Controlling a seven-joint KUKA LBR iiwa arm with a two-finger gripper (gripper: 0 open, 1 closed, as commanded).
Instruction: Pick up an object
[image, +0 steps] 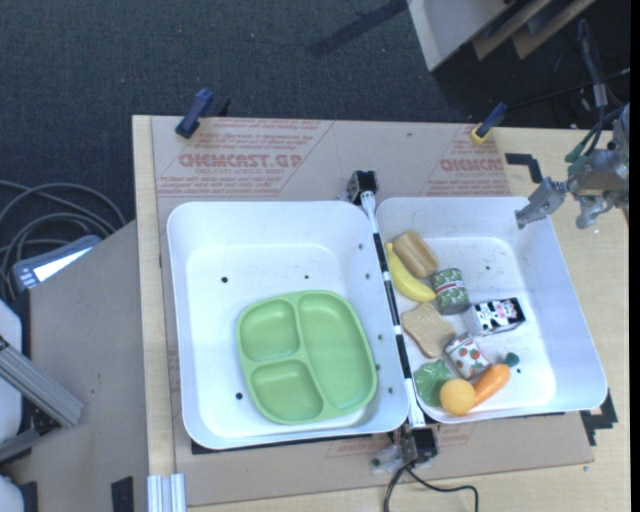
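Observation:
The right bin (560, 310) holds several toy foods in its left half. A yellow banana (408, 281) lies beside a brown bread roll (415, 252), with a green-labelled can (450, 290) just right of them. Below are a toast slice (428, 328), a black-and-white carton (497, 314), a small red-and-white carton (466, 355), a carrot (490, 382), an orange (457, 397) and a green leaf (430, 378). My gripper (562, 210) hangs above the bin's far right corner, away from every object. Its fingers are spread open with nothing between them.
The left bin (200, 260) holds a green divided plate (305, 355). A black clamp (362, 185) sits where the bins meet at the back. Blue (193, 113) and yellow (488, 122) clamps hold the board's far edge. Cables lie off the bench at left.

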